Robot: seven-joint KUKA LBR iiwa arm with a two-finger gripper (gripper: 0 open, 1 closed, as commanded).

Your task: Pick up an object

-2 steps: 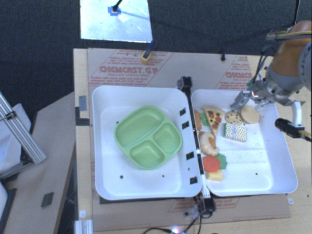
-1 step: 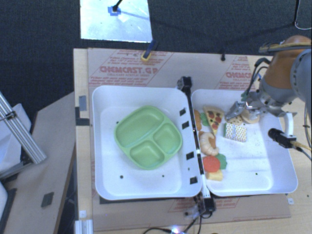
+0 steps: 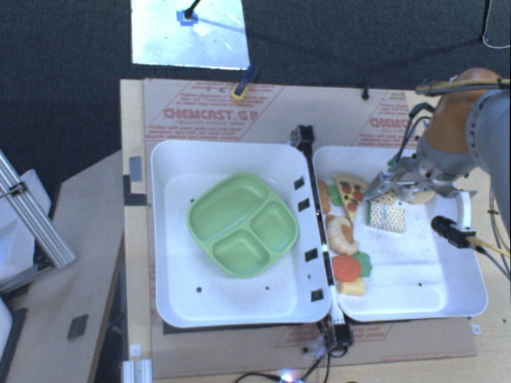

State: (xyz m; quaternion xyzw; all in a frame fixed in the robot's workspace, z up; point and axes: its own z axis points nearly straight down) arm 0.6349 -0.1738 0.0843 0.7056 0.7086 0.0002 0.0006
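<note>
Right bin [image 3: 455,302], left side — toy food in a column: yellow piece [image 3: 352,288], tomato [image 3: 347,268], shrimp [image 3: 342,234], pizza slice [image 3: 350,188]. Gripper [image 3: 389,191] sits directly above a checkered block [image 3: 386,215]; finger state cannot be told. Left bin [image 3: 172,294] — green divided plate [image 3: 243,223], well apart.

Wooden worktop [image 3: 104,214], printed protective sheet [image 3: 263,110] lying across it, two white bins side by side on the sheet, left bin [image 3: 172,174] at 9 o'clock, right bin [image 3: 431,294] at 3 o'clock
</note>
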